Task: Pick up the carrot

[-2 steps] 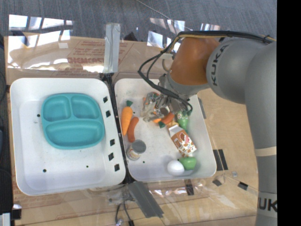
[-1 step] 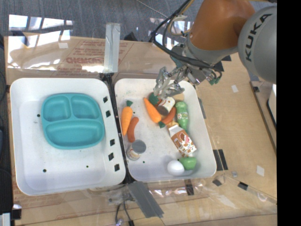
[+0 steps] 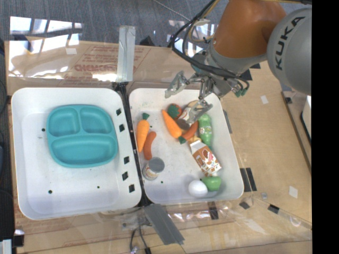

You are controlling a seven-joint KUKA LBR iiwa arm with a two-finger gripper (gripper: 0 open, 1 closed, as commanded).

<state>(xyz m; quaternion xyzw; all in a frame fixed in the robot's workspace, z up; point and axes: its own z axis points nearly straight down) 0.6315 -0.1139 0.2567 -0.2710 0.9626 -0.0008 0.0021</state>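
The arm's smooth orange band and grey shell hang over the far edge of the right bin (image 3: 233,157), a shallow white plastic tray with rounded corners. Below them the metal gripper (image 3: 195,109) reaches down into the cluster at the bin's far side; whether its fingers are apart or closed cannot be told.

Three tapered orange carrots lie in this bin. One carrot (image 3: 142,134) with a green top lies by the left wall, just beside a rounded red sausage (image 3: 150,144). A second carrot (image 3: 171,124) slants near the middle, and a third (image 3: 189,132) lies under the gripper's tip. A glossy green vegetable (image 3: 205,129) sits to their right, a printed packet (image 3: 205,159) toward the near edge, then a white egg (image 3: 198,188) and a round tin (image 3: 154,168).

The left bin (image 3: 21,142) carries a teal divided plate (image 3: 82,135) with three compartments.
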